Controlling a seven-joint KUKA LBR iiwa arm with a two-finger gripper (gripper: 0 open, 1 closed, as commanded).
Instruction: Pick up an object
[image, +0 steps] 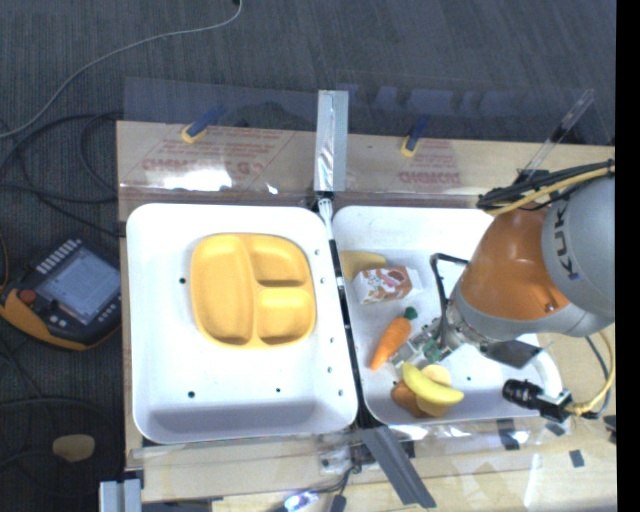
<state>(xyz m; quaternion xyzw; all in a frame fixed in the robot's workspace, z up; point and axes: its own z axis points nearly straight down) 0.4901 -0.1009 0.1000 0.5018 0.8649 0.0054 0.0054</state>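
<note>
The right bin (400, 236) holds several toy foods. An orange carrot (390, 341) lies tilted near the bin's middle. A yellow banana (432, 386) rests at the front, partly over a brownish-orange piece (404, 398). A small packet with a red and white print (385, 285) and a yellow piece (362, 262) lie toward the back left. My gripper (432, 347) hangs low in this bin, between the carrot and the banana, under the grey and orange arm (520, 275). Nothing can be seen held in it.
The left bin (160, 400) holds a yellow divided plate (253, 288). A metal divider (332, 140) stands behind the wall between the bins. A pendant (62, 295) lies on the floor to the left.
</note>
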